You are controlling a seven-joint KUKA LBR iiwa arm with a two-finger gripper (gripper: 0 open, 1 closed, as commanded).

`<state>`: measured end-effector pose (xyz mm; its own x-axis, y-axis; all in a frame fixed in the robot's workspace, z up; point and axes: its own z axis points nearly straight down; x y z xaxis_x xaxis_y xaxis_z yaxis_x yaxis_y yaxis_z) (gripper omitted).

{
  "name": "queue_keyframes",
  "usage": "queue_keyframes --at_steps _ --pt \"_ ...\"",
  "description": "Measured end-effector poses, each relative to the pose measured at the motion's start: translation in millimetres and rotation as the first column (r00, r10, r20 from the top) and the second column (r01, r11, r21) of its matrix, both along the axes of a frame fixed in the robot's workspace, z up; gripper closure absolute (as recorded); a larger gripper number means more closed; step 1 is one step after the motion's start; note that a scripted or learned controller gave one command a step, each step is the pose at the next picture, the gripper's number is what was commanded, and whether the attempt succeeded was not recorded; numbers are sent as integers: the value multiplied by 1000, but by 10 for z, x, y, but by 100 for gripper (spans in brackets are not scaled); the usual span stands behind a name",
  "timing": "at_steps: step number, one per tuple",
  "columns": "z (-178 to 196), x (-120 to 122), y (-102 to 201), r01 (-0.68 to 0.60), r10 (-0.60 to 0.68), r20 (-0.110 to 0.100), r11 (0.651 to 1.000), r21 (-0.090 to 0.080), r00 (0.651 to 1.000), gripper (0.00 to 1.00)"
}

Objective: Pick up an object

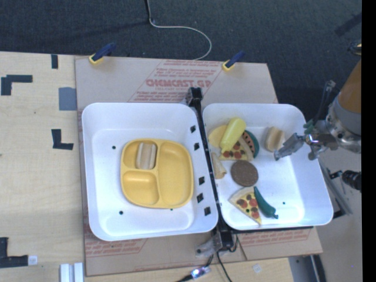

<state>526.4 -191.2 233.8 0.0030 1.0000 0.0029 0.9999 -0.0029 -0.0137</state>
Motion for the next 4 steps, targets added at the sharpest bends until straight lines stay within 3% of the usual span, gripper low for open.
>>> queue_keyframes --at_steps 1,2,4 --pt "65 26 2 -4 4 12 1000 -3 1000 0" --pt "-486 -86 16 -4 4 7 1000 -2 1000 0" --pt "-1497 2 46 -3 3 13 1000 -3 1000 0"
